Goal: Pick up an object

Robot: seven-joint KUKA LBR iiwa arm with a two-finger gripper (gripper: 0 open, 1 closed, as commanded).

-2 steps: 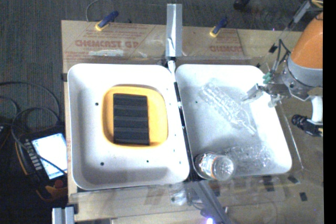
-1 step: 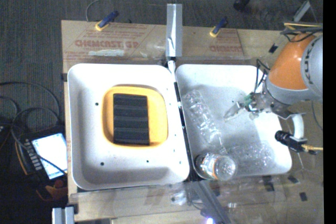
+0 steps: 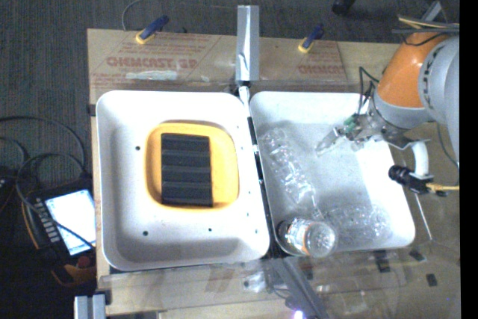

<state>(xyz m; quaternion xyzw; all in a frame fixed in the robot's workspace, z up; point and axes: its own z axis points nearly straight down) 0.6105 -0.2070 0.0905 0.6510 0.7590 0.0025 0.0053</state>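
Clear plastic bottle (image 3: 308, 235) lies at right bin's (image 3: 373, 153) near-left corner, likely light, slippery, crushable, best pinched across its body; gripper (image 3: 340, 134) hovers far-right, jaw state unclear.

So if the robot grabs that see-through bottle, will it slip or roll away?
Probably. The clear plastic bottle looks round and lies on its side in the corner of the right bin, so a nudge may roll it. It seems empty, likely light and squashy. Its smooth wall could slip.

Clear glossy plastic bottle (image 3: 308, 236), smooth white bins (image 3: 112, 183), matt brown cardboard (image 3: 160, 60) beneath.
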